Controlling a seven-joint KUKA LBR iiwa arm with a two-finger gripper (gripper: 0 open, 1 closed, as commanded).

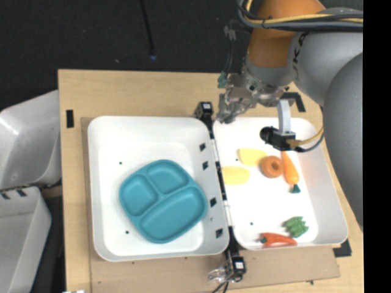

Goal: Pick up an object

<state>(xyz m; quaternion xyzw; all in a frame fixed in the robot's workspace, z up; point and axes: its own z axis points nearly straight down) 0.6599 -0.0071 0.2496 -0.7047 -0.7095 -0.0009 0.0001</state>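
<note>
White bins sit side by side on the bench (73, 90): the left bin (104, 139) holds a teal tray (162, 200), the right bin (317, 206) holds the pickable things. Those are two yellow pieces (235, 174) near the divider, an orange ring (272, 166) touching a carrot (290, 168), a chilli (278, 240) at the near wall and a green piece (297, 226) just beside it.

The gripper (229, 112) hangs over the far corner of the right bin, close to the divider, with nothing visibly in it. I judge this the approach step: no target is reached yet. The next move calls for travelling toward the near side, over one item, then descending; the yellow pieces lie nearest.

How far the fingers are parted I cannot tell, as the wrist's metalwork blurs into them. A black part (275, 136) on a cable hangs over the bin; its nature is unclear.
</note>
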